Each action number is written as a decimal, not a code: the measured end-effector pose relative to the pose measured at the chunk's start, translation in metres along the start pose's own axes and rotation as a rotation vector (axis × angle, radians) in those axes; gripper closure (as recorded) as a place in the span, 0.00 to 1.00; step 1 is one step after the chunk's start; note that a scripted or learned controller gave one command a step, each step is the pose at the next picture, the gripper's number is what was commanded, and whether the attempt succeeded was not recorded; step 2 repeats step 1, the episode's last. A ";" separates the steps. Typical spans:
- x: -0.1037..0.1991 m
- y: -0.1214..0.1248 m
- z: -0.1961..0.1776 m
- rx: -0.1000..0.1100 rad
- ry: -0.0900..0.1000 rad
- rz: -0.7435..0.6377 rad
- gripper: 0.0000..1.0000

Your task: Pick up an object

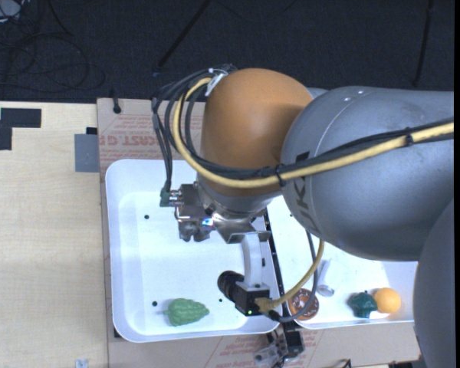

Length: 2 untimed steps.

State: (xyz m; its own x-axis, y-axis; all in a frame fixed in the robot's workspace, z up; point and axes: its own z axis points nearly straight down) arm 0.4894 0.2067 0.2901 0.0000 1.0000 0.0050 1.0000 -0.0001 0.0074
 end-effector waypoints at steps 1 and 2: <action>-0.017 0.016 0.122 0.020 -0.010 0.002 1.00; -0.017 0.016 0.122 0.020 -0.010 0.002 1.00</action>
